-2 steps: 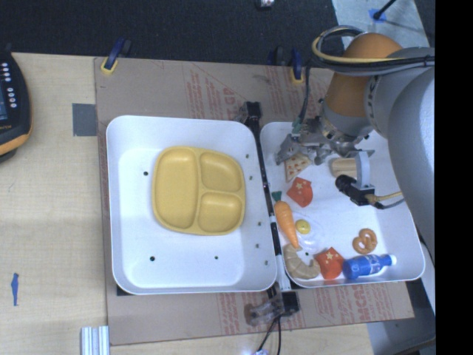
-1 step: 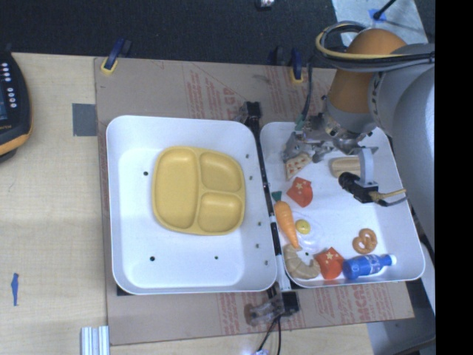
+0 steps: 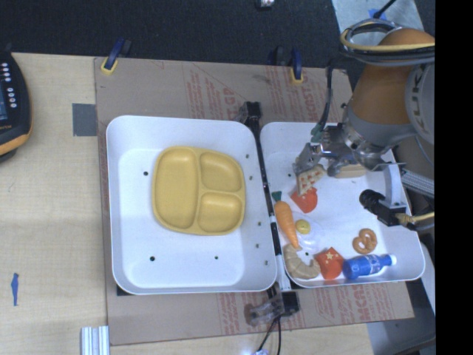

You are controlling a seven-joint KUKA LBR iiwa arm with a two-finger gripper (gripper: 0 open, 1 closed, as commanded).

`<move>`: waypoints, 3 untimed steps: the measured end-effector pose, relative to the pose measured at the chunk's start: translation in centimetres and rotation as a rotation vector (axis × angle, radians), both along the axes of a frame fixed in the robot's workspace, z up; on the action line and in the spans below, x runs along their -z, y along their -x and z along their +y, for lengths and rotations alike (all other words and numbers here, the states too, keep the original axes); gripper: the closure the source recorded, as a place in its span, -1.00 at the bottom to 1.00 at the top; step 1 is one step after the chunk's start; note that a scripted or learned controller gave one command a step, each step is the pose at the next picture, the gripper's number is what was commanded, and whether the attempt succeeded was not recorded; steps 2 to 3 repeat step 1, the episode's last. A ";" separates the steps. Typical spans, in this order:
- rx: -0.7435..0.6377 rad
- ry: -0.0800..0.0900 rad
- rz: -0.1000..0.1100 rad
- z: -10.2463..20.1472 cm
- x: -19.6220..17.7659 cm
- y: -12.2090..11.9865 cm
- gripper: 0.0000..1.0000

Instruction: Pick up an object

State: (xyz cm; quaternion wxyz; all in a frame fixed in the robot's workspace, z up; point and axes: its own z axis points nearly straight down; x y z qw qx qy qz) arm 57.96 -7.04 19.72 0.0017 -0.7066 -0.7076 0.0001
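Note:
My gripper (image 3: 309, 161) hangs low over the upper left part of the right bin (image 3: 403, 272). Just beneath its tip is a tan cracker-like piece (image 3: 310, 177), and a red strawberry-like toy (image 3: 304, 200) touches that piece from below. An orange carrot (image 3: 287, 224) lies along the bin's left wall, with a small yellow piece (image 3: 303, 228) beside it. Near the front of the bin are a tan bread slice (image 3: 298, 265), a red block (image 3: 330, 263), a blue bottle (image 3: 367, 265) on its side and a pretzel (image 3: 364, 239).
The left bin (image 3: 126, 272) holds a yellow divided plate (image 3: 198, 191) in its middle. The arm's grey and orange body (image 3: 384, 87) looms over the right bin's far right corner. A dark controller (image 3: 11, 106) rests at the bench's left edge.

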 end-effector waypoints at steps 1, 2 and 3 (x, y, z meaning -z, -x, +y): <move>-0.008 0.000 0.003 5.5 -3.2 3.0 1.00; -0.008 0.000 0.003 5.5 -3.2 3.0 1.00; -0.008 0.000 0.003 5.5 -3.2 3.0 1.00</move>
